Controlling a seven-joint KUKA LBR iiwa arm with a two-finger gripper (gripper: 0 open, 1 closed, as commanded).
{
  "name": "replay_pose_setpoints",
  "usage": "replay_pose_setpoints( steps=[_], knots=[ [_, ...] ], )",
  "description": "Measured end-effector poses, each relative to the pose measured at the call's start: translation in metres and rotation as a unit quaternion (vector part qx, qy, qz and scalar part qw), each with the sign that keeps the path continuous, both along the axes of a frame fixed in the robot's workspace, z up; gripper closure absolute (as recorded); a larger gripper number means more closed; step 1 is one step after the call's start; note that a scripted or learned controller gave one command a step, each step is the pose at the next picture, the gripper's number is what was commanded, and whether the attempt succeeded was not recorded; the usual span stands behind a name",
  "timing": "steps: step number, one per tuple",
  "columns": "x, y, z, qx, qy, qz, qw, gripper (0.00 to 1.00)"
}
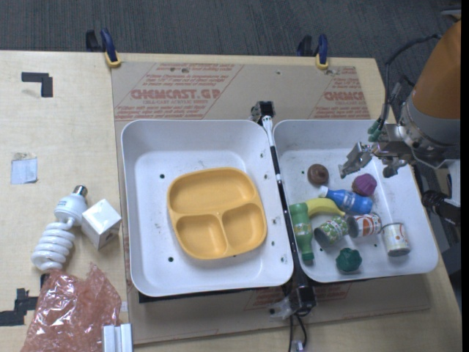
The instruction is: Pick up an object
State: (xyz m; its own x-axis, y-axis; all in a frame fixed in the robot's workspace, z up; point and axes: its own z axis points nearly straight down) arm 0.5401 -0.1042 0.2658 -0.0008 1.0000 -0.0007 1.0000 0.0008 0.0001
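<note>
From the one camera above the counter (66, 123), we see two shallow white bins side by side on a brown sheet clamped at its far edge. The left bin (146, 152) holds a yellow divided tray (217, 213) lying flat near its middle. The right bin (410, 262) holds the loose objects: a brown round piece (318, 173) toward the far side, a purple lump (364, 185) to its right, a blue bottle (349, 199) lying on its side just in front of them, a yellow banana (322, 208) touching the blue bottle, a green bottle (301, 231) lying along the bin's left wall, a green patterned can (332, 230) beside it, a red-labelled can (368, 225) next to that, a white cup (396, 239) on its side near the right wall, and a dark green ball (349, 260) at the near edge.

The arm comes in from the right, and its tool (359, 158) sits over the far part of the right bin, just above the purple lump and to the right of the brown round piece. Its metal fingers appear spread apart, with nothing between them.

On the bare counter to the left lie a spiral light bulb (58, 233), a small white box (101, 222) touching it, and a crumpled pink bag (69, 310) at the near edge.
</note>
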Motion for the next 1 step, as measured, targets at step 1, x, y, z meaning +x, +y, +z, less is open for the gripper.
replay_pose_setpoints(
  steps=[1],
  knots=[
    [0.019,-0.0227,-0.1733,0.0002,0.0,-0.001,1.0,0.0]
  ],
)
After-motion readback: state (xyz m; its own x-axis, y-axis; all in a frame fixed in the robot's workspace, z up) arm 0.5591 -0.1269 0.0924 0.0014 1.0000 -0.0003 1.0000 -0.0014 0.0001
